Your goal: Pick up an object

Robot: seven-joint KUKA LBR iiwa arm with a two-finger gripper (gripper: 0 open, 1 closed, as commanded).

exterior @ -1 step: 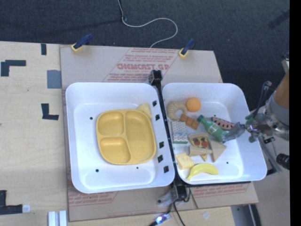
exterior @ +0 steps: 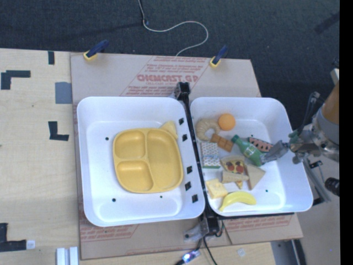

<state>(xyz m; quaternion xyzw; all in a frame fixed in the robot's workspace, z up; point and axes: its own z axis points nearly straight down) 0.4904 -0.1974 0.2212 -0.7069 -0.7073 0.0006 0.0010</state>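
While jaws (exterior: 276, 150) hang over right bin (exterior: 276, 112), can't tell if open or closed; tip just beside green bottle (exterior: 245, 149) w/ other toys nr banana (exterior: 238, 200).

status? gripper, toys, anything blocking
Gripper low over right bin, beside green bottle. Nothing visibly held. Toys crowded: banana, orange ball.

We cannot tell whether the gripper (exterior: 278, 149) fingers grip anything; behind it, the arm (exterior: 331, 115) runs off the picture's edge, and the green bottle (exterior: 246, 149) touching it looks blurred
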